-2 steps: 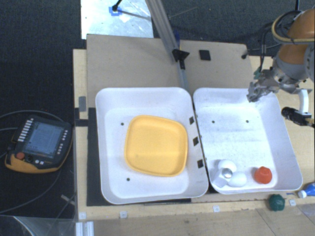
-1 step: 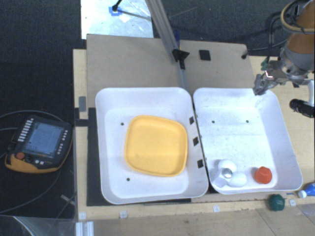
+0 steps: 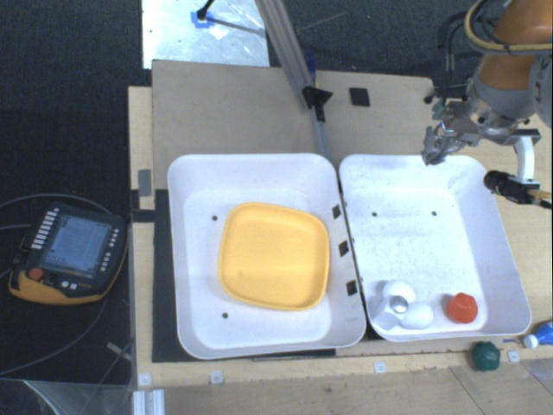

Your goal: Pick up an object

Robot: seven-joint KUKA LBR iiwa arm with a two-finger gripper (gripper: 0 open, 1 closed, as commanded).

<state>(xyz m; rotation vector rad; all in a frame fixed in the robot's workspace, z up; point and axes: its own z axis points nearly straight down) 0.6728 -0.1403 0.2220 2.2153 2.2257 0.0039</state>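
A yellow square plate (image 3: 275, 255) lies in the left bin (image 3: 194, 180). In the right bin (image 3: 415, 206), along its near edge, sit a white cup-like object (image 3: 398, 298), a white egg-shaped object (image 3: 418, 316) and a small orange-red object (image 3: 461, 308). My gripper (image 3: 433, 151) hangs over the far edge of the right bin, well away from those three objects. Nothing shows between its fingertips.
A teach pendant (image 3: 69, 253) with its cable lies left of the bench. A metal pole (image 3: 289, 41) slants up from the gap behind the bins. A dark green ball (image 3: 486, 356) and a blue-capped item (image 3: 540, 335) lie on the bench near the right bin's near corner.
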